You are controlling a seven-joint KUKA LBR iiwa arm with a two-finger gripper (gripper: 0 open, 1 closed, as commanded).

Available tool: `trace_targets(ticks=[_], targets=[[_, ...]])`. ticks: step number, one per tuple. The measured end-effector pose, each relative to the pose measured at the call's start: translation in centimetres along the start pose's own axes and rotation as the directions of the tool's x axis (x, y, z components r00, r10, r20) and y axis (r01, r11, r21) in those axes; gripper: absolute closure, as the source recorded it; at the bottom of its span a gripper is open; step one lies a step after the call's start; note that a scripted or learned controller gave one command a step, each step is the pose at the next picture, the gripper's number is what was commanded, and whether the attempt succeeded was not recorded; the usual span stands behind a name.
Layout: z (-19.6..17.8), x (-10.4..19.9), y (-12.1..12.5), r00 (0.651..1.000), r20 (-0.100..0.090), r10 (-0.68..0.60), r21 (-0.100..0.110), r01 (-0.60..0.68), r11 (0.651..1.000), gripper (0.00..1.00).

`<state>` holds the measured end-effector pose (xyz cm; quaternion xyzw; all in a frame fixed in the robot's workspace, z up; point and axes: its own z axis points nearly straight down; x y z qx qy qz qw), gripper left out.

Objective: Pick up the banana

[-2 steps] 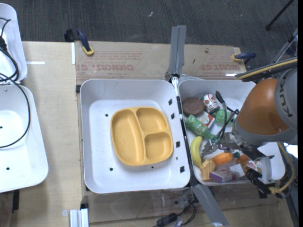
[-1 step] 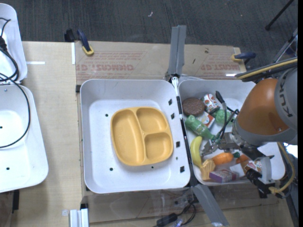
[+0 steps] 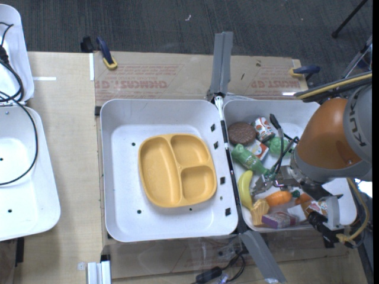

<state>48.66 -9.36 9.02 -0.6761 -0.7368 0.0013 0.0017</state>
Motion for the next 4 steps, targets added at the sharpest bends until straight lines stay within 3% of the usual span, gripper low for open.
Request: trace_targets(ticks=[4], targets=[[0.0, 0.0, 0.0, 1.0, 0.0, 0.0, 0.0, 0.0, 1.0, 0.0]])
